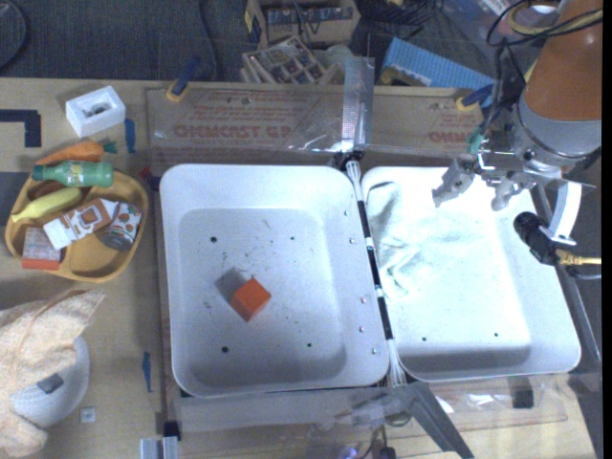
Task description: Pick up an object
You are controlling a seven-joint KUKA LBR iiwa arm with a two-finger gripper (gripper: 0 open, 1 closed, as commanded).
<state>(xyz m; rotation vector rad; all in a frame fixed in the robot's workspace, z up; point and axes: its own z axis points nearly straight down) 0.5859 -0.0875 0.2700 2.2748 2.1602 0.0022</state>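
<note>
A yellow bowl (67, 256) filled with toy food is seen at the bench's left edge, with a green bottle (75, 173) laid across its top rim. In the left bin (191, 199), an orange block (251, 298) is found slightly left of the middle of the floor, touching nothing but the floor. Clear crumpled plastic (406, 247) is spread in the right bin (535, 342) near its left wall. The gripper (475, 187) is held above that bin's far edge, its fingers spread wide with nothing between them.
</note>
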